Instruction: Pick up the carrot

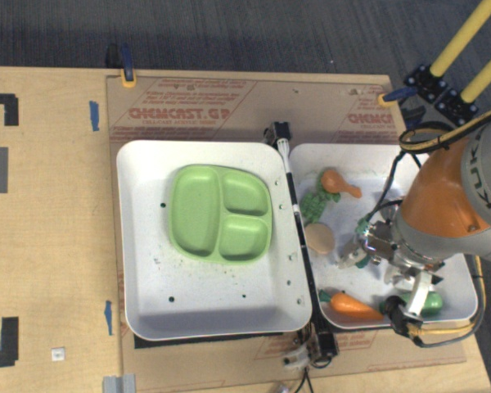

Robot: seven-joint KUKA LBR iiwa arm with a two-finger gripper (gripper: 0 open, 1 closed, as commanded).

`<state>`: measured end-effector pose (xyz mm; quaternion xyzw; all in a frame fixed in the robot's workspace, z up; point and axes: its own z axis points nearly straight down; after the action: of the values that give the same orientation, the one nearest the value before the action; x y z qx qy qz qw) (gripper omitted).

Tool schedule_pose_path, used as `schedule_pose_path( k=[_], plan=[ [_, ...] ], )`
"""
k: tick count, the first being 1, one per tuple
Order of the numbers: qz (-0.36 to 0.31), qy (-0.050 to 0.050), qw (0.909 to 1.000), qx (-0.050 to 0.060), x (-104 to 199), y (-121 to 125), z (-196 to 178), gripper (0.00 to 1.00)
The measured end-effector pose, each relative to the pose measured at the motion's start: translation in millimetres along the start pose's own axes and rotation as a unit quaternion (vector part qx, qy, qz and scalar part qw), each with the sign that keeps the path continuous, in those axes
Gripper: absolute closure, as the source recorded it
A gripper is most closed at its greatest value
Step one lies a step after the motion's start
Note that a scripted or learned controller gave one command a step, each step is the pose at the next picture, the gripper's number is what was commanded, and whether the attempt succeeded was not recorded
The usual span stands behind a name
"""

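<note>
The arm is being reached in from the right over the right bin, with the wrist being angled down toward its middle. The gripper is being held low beside a tan round piece; its opening cannot be told. The carrot is being seen along the bin's near wall, close to the gripper, its long axis running left to right and its green end pointing left.

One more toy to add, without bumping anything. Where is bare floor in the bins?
Left bin: bare white floor all round the green divided plate, widest along the near edge. Right bin is crowded: the carrot, a green leafy toy, a beige round piece and the gripper fill most of it; only a small patch at its far edge is bare.
</note>
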<state>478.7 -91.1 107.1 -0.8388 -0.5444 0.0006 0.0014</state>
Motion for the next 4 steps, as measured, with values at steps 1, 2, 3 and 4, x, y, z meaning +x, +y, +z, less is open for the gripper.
schedule_pose_path(
  k=[1, 2, 3, 4],
  plan=[
    [-0.252, 0.000, 0.9678, 0.000, -6, 3, -3, 0.00],
    [-0.260, 0.000, 0.9656, 0.000, -7, 3, 6, 0.00],
    [-0.417, -0.001, 0.9091, -0.002, 36, -15, -77, 0.00],
    [-0.375, -0.001, 0.9272, -0.002, 62, 39, -78, 0.00]
  ],
)
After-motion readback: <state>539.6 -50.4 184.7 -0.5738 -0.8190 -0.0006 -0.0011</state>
